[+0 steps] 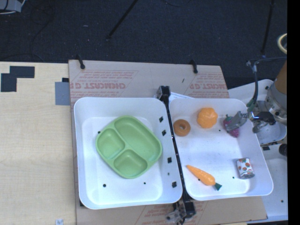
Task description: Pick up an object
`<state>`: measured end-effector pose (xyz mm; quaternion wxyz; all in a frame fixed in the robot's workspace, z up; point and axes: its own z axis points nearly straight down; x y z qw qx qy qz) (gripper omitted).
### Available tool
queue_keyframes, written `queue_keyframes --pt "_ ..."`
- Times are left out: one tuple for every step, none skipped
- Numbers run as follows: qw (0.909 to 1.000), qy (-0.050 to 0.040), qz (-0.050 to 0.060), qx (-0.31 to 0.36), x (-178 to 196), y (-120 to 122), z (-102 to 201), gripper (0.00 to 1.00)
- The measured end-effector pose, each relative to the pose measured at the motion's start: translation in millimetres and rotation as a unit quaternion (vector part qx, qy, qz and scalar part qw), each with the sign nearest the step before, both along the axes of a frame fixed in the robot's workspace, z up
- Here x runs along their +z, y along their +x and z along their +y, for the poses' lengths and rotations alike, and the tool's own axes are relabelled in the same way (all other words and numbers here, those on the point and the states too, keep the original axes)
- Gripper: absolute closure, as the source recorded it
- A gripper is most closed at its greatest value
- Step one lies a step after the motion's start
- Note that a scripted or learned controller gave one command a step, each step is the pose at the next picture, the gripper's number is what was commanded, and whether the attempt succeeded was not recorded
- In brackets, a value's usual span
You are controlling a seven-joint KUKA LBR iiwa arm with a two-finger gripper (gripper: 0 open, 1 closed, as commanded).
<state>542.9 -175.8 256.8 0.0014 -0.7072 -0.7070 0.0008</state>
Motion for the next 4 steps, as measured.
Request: queue_keyframes --pt "1.0 0.0006 0.002 0.0 -60 7 -3 0.0" --pt "1.0 0.0009 0.002 0.0 -106 -1 -3 0.0" --pt "1.0 0.001 0.002 -0.001 -151 -1 4 0.0" --pt "1.0 0.0005 0.001 -0.003 -139 0 3 1.0"
